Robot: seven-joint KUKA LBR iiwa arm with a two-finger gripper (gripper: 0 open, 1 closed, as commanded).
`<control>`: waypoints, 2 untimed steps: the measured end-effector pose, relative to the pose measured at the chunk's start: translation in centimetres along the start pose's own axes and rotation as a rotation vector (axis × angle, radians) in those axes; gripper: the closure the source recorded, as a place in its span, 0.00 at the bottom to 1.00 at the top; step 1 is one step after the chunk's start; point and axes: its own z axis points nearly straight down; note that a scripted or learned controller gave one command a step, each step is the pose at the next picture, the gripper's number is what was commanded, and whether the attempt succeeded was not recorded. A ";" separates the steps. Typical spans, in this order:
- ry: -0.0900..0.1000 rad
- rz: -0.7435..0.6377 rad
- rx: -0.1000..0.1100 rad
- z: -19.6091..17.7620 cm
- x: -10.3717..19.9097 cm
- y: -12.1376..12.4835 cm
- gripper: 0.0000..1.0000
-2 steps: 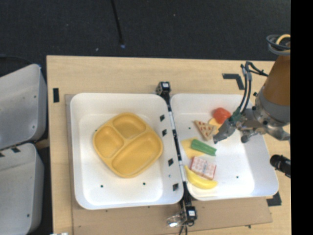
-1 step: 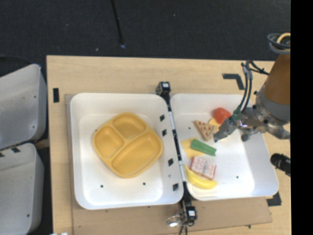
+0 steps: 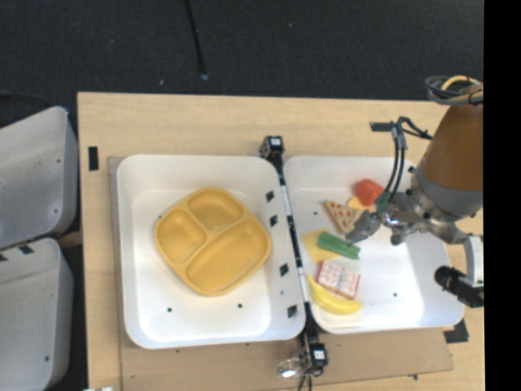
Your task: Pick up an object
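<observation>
Even overhead light, soft shadows, bins (image 3: 138, 316) near blown-out white, pic slightly soft/low-res.

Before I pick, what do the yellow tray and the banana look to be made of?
Tray: likely moulded plastic, matte yellow, one even colour with rounded compartment walls. Banana: probably toy plastic, smooth and slightly glossy with a uniform bright yellow; too small to be sure.

No legible txt; red-white packet (image 3: 337, 278) in right bin has print, too blurry to read
</observation>
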 end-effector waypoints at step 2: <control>0.001 0.002 -0.004 12.7 -0.2 -1.2 0.00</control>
